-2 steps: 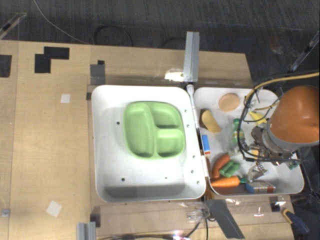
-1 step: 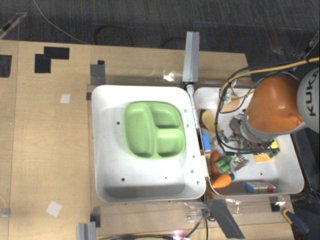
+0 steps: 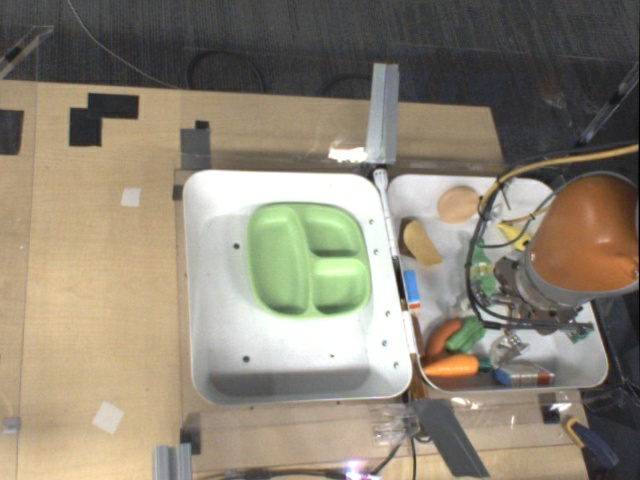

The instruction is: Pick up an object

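Orange band of the arm looms closest to the lens, hanging over the right bin with cables looping around the wrist. Below it, the gripper sits low inside that bin; whether it is open, closed or clasping anything cannot be told from above, since the wrist and wiring hide it.

Two white bins stand side by side on the wooden bench. Left bin carries one item: a green divided tray with three compartments, lying near its middle.

Right bin holds the clutter. Counted: one pale round egg-like object at the far end; one tan wedge just nearer; one blue and white stick along the dividing wall; two orange carrot-like pieces, one tilted beside a green scrap, the other lying flat along the near wall; one marker-like tube with a red end, just beside the second carrot. Gripper hangs just beyond the tube and to the right of the green scrap.

One grey metal post stands at the far edge between the bins.
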You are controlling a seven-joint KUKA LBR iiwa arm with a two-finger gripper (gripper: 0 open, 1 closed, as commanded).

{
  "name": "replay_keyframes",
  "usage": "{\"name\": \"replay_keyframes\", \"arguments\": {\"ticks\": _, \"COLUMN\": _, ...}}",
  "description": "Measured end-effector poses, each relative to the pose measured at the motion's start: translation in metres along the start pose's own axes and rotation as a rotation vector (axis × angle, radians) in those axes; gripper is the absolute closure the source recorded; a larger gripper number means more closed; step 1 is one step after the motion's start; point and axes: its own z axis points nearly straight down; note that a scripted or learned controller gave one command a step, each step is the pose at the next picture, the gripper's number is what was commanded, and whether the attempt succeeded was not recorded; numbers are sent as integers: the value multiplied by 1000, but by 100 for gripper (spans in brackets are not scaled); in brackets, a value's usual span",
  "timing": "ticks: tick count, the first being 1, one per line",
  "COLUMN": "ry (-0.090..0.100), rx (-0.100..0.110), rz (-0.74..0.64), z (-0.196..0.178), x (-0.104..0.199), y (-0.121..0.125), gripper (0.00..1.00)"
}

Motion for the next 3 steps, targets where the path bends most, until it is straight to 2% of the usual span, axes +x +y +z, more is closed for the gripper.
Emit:
{"name": "replay_keyframes", "arguments": {"ticks": 1, "ry": 4, "rx": 0, "rz": -27, "z": -47, "x": 23, "y": -75, "gripper": 0}}
{"name": "replay_keyframes", "arguments": {"ticks": 2, "ry": 0, "rx": 2, "rz": -226, "z": 1, "x": 5, "y": -29, "gripper": 0}}
{"name": "replay_keyframes", "arguments": {"ticks": 3, "ry": -5, "rx": 5, "rz": -348, "z": 1, "x": -32, "y": 14, "gripper": 0}}
